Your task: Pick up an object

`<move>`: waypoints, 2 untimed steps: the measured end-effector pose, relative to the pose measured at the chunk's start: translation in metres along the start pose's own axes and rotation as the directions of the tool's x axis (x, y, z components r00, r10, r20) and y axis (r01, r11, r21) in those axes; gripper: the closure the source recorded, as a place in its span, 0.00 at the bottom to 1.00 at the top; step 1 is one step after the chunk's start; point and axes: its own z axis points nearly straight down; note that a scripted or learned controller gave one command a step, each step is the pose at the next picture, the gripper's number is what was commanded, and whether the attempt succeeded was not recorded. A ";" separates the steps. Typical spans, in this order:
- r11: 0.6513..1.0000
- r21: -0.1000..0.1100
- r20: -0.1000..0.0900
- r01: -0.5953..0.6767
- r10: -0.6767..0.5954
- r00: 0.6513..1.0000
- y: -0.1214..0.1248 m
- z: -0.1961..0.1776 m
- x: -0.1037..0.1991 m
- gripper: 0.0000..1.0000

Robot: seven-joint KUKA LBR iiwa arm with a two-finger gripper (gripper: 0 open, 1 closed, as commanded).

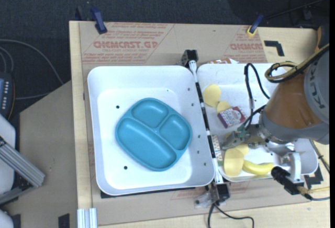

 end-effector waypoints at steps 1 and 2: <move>1.000 -0.003 0.002 0.001 -0.001 1.000 0.036 0.000 0.001 0.00; 1.000 0.000 0.000 0.001 -0.001 1.000 0.019 0.000 0.005 0.00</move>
